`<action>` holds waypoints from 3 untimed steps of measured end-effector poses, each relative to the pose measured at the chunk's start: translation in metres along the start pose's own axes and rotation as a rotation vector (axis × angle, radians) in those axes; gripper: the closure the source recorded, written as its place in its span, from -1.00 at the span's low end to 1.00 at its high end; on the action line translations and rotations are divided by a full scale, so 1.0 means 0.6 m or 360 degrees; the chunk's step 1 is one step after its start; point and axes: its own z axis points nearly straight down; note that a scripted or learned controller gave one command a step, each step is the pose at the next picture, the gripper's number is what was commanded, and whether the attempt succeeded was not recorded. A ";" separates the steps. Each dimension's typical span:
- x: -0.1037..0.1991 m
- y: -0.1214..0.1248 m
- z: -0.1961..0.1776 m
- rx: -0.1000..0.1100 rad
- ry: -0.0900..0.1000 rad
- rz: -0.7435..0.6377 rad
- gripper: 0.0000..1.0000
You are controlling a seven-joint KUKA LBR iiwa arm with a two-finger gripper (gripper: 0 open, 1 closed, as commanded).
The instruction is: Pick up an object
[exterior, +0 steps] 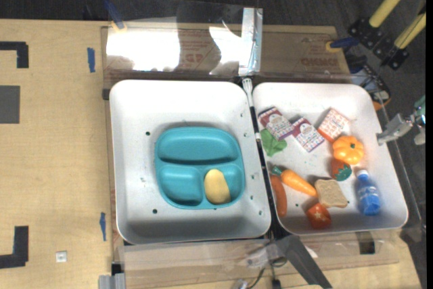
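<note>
We find the toy food crowded in the right bin (pixel 389 166) for picking; the potato (pixel 216 186) occupies the divided teal tray (pixel 193 145). Tool state: cannot tell.

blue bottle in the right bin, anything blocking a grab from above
Nothing visible lies over the blue bottle, near the right wall of the right bin. The bread slice lies close on its left, apart from it, and the pumpkin sits above.

Glimpsed at right edge: gripper (pixel 400 127), pale grey metal, slim, angular, faint sheen. Topped by small teal-green patch (pixel 423 105) near frame edge. Darker grey behind. Screws, cables, markings too small and blurred to tell.
</note>
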 end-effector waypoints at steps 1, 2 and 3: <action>0.129 -0.015 0.194 0.0014 0.0003 0.0640 -1.00; 0.094 0.052 0.160 -0.0002 0.0000 0.0349 -1.00; 0.140 -0.031 0.180 0.0007 0.0003 0.0357 -1.00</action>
